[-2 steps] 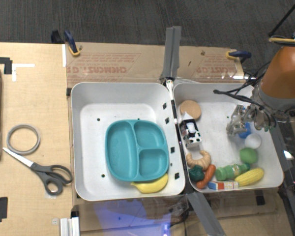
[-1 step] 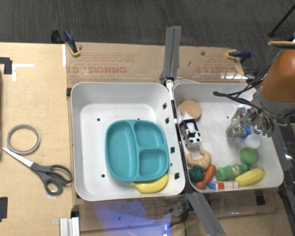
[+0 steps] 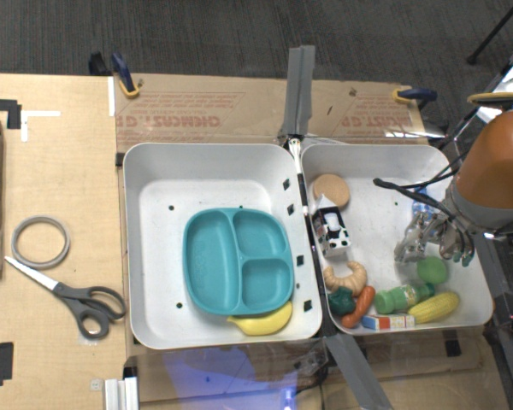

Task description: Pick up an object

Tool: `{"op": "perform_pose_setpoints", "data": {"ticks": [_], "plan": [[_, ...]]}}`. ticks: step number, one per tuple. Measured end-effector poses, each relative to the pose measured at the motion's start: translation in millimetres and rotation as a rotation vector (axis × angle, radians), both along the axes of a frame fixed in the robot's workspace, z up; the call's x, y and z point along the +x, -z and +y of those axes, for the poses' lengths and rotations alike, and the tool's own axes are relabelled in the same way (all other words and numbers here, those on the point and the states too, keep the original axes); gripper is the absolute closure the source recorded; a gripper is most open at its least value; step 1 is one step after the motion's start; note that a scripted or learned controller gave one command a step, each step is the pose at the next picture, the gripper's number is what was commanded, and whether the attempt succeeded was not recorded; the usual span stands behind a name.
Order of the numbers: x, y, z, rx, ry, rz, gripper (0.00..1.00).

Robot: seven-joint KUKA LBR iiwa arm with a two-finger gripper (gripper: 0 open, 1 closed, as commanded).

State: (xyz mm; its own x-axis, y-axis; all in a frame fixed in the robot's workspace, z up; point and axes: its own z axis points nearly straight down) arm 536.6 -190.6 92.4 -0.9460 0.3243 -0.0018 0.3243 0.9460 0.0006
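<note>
- Camera view looks down at a slant on two white bins sitting side by side on the worktop [image 3: 60,169], with the arm [image 3: 494,165] coming in from the right over the right bin [image 3: 385,154].
- The gripper [image 3: 429,244] is low in the right bin's right half, a shiny metal cluster. Honestly it's too blurry to say whether it's spread or closed, so I can't tell, and I see nothing clearly pinched in it.
- The closest candidate to grab looks like the green ball [image 3: 432,270], just beside the gripper on the side nearer the camera, possibly touching it.
- A bit further toward the front wall there's a green bottle [image 3: 402,297] and a corn cob [image 3: 434,307], both lying flat with their long axes running roughly left-right, tilted up toward the right.
- More stuff along the front left corner: a carrot [image 3: 360,305], a croissant [image 3: 344,274], a small red-and-white box [image 3: 387,321], a black-and-white toy [image 3: 331,229], and a tan round thing [image 3: 332,190] further back.
- Left bin [image 3: 154,186] holds a teal divided plate [image 3: 238,260] with a banana [image 3: 265,320] poking out from under its front edge.
- My guess: the next move is a short drop toward the ball, since it's round and grip angle won't matter much.
- Off on the worktop: scissors [image 3: 73,297] and a tape roll [image 3: 40,240].
</note>
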Motion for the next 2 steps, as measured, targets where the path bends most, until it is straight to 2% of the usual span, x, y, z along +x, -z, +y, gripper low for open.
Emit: {"op": "perform_pose_setpoints", "data": {"ticks": [1,2], "plan": [[-21,0,4,-0.001,0.019,0.001,0.00],[-37,0,-11,0.000,0.051,0.001,0.00]]}}
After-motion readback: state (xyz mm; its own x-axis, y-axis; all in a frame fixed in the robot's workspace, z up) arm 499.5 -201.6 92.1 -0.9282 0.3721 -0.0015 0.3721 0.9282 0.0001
